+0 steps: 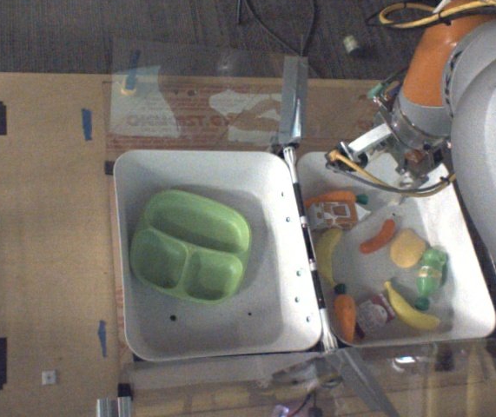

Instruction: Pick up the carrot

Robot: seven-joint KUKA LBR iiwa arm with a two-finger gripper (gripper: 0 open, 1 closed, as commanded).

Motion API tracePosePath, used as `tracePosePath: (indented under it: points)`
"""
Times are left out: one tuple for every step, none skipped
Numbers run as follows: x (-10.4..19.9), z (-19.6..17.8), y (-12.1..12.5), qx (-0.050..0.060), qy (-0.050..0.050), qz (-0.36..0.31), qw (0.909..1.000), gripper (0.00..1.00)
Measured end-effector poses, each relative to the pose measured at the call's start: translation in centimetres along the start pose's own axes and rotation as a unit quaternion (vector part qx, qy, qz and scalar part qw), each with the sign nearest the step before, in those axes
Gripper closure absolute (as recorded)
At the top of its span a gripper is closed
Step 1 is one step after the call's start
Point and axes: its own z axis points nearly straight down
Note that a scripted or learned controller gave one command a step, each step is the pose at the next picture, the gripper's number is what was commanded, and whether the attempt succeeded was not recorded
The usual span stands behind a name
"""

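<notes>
The carrot (345,314), orange with a dark green top, lies in the near left corner of the right bin (473,320), against the wall shared with the left bin. The gripper (408,172) hangs over the far side of the same bin, below the orange wrist band and among yellow and black cables. It is well apart from the carrot, up and to the right of it.
Around the carrot lie a red-and-white packet (373,313), two bananas (413,309) (326,255), a green bottle (432,272), a yellow round piece (407,248), a red-orange stick (378,236) and an orange carton (332,211). The left bin (143,181) holds a green divided plate (191,244).
</notes>
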Motion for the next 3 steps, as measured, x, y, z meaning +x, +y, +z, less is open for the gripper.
tracePosePath:
  points:
    - [2.1, -2.5, -2.4, 0.0, 0.0, 0.0, 1.0, 0.0]
    - [1.3, -2.7, -6.2, 0.002, -0.001, 0.005, 1.0, 0.0]
    - [3.1, 0.1, -6.4, 0.002, -0.001, -0.009, 1.0, 0.0]
